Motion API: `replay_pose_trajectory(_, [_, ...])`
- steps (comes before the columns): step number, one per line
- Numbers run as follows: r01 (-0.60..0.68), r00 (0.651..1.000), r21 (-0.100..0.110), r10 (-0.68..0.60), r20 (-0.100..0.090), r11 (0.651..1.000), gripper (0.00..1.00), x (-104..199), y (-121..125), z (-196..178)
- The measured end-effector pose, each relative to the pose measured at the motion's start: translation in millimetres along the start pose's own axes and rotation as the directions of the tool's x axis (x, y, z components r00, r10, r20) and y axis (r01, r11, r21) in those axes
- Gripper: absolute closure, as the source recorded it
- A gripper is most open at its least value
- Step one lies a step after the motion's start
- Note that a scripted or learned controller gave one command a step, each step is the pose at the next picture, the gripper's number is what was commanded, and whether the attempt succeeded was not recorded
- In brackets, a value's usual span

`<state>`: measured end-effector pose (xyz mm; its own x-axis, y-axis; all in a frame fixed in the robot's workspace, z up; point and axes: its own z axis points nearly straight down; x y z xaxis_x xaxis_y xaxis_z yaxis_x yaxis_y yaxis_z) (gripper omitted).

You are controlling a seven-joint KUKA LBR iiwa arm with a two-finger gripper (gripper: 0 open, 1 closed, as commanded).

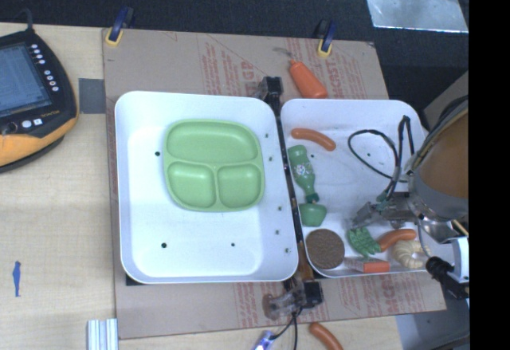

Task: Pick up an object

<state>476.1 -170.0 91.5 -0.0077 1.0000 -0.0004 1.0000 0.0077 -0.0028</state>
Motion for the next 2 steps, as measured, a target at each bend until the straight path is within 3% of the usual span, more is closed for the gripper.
replay_pose_trajectory(1, [-0.001, 1.000, 0.000, 0.001, 0.000, 1.000, 0.00, 4, 57, 0])
replay_pose_trajectory(2, [-0.002, 1.000, 0.001, 0.002, 0.000, 1.000, 0.00, 37, 0, 0])
